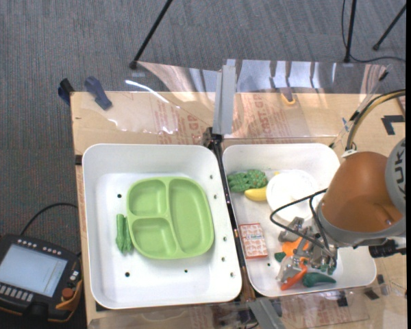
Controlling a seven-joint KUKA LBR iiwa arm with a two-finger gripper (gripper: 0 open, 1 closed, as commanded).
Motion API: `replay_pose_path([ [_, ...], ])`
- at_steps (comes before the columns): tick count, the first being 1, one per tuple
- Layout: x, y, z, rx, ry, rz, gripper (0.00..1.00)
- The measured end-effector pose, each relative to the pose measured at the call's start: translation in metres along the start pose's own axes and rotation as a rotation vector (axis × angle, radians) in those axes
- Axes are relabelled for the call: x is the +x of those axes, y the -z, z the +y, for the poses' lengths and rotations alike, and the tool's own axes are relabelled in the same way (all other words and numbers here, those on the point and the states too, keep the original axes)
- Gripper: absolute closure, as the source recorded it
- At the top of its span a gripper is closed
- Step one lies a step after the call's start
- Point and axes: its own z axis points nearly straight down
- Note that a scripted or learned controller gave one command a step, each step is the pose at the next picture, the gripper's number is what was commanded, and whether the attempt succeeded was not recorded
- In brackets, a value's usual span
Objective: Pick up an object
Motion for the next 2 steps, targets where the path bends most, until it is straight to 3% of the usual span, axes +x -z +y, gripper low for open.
replay_pose_path([
  [1, 0.013, 0.0, 0.035, 0.0, 0.044, 0.003, 0.0],
  [2, -0.014, 0.0, -0.04, 0.0, 0.112, -0.001, 0.0],
])
